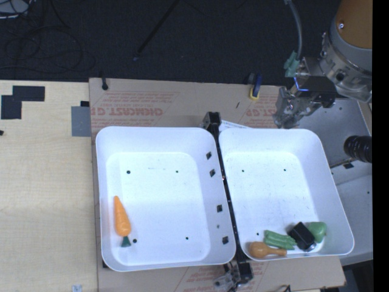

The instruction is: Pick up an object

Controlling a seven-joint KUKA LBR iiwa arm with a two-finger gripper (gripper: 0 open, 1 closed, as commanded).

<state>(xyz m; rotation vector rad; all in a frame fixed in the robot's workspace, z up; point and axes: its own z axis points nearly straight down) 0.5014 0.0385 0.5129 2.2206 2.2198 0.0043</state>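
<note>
My bench (pixel 42 181) is pale wood, and on it lies a cardboard sheet (pixel 152 102) that carries two white bins side by side, joined down the middle by a black strip with clips. The left bin (pixel 103 157) holds a toy carrot (pixel 121 217), orange with a small green top, lying near its left wall toward the near corner. The right bin (pixel 325 163) holds a small cluster in its near right corner: a green pod-shaped piece (pixel 279 239), a black block (pixel 301 235) resting partly over a rounder green piece (pixel 316 229), and an orange-brown pear-shaped piece (pixel 265 250) against the near wall, all touching or just beside one another. My arm (pixel 352 35) comes in from the right, grey with the orange band high up, and my gripper (pixel 290 115) hangs above the far rim of the right bin, over the cardboard, well apart from the cluster and from the carrot, with nothing between it and them; it is too blurred for me to tell how it is set. A yellow and blue clip (pixel 254 87) stands on the cardboard's far edge just beside it, and cables trail over the dark floor behind. The cardboard has red printing, upside down and mirrored, which I cannot read with certainty. Dark patches (pixel 21 99) mark the bench at far left
</note>
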